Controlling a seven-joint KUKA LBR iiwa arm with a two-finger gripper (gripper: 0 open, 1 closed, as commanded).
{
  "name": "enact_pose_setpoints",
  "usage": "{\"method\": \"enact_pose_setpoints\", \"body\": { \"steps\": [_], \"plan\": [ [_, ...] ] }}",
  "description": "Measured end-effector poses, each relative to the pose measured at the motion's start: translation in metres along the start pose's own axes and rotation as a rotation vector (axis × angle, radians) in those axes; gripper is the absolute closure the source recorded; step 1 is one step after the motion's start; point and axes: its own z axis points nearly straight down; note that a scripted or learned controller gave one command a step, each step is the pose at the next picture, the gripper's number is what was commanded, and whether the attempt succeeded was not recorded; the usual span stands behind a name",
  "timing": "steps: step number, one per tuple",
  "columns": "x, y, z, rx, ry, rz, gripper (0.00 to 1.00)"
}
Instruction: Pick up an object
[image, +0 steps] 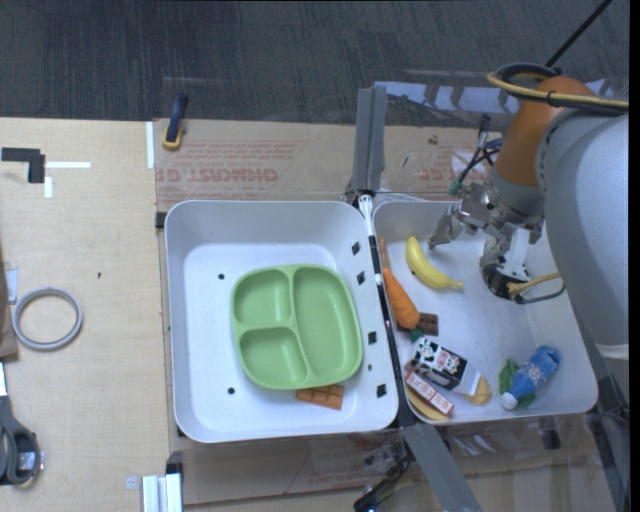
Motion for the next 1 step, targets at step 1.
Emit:
{"method": "enact_pose_setpoints", "body": {
  "steps": [1],
  "plan": [
    [0.0223,-0.0533,0.0004,0.000,0.001,-0.024,0.00]
  ]
}}
